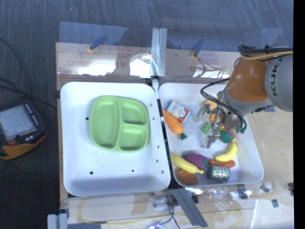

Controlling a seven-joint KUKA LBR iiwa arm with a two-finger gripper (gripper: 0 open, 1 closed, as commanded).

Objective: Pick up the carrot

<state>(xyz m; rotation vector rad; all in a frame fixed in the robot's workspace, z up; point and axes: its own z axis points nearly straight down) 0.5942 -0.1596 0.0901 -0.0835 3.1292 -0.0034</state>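
The metal two-finger gripper (213, 128) hangs low over the right white bin (255, 149), and whether it is open or closed I cannot tell, because the wrist and a tangle of cables cover much of it. Small green and orange toy pieces (224, 136) lie right under and beside it, too jumbled to name. Just below it in the view rests a short yellow banana (228, 152), with a red pepper-like piece (222, 163) and a dark can (218, 173) further down. To its left, apart from it, the orange plastic carrot with a green stem end (173, 124) lies tilted near the divider between the bins, touching a small white and red carton (177, 110). Lower left sit a purple grape bunch (196, 159), a second yellow banana (184, 163) and a brown piece (188, 178). Far left, the other white bin (71, 142) holds a green divided plate (119, 123).
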